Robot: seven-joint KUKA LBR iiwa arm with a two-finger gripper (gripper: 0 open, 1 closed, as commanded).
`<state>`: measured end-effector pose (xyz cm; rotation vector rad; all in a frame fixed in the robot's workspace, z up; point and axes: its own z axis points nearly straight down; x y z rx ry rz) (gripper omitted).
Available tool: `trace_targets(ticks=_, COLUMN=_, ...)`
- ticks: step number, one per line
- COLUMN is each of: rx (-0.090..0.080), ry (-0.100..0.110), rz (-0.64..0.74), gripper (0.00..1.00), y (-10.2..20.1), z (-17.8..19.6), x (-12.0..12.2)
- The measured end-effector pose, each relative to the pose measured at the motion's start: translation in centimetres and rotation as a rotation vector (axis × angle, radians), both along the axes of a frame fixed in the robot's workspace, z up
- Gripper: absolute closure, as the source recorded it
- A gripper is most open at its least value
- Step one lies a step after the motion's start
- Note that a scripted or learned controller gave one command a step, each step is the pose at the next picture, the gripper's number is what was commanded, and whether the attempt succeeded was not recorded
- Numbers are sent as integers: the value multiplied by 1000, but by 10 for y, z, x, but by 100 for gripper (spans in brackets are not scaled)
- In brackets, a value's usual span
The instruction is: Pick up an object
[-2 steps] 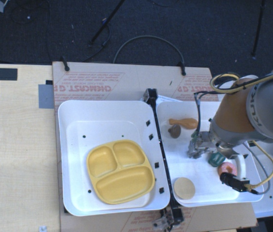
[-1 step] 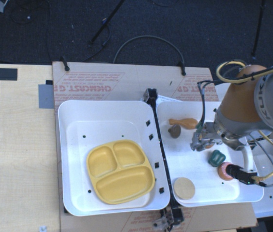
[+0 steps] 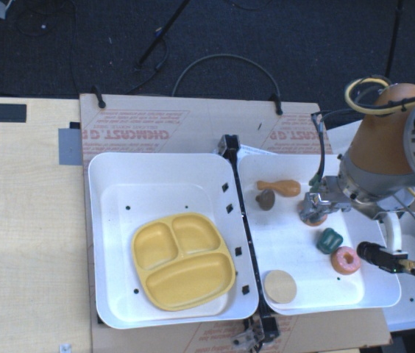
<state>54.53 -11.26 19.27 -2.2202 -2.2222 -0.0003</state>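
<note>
- The pincer (image 3: 313,210) hangs low in the right bin (image 3: 384,296), just left of the teal piece (image 3: 330,239), likely choosing; its grip state I cannot tell.
- The yellow tray (image 3: 184,260) fills the left bin (image 3: 112,197).

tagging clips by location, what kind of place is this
Most likely a robotics lab test bench: a robot arm reaches over two shallow white bins of toy items such as a pink donut, with cables on dark carpet behind.

Even overhead light, fairly bright on the white bins (image 3: 112,197). Soft shadow along the left bin's inner left wall. Floor above the bins dark and grainy. Overall soft focus, low resolution, small items fuzzy.
</note>
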Motion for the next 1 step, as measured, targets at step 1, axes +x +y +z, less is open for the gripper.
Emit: trace_targets(ticks=1, rx=-1, ry=-3, rz=0, gripper=100, y=-1, z=53, x=1)
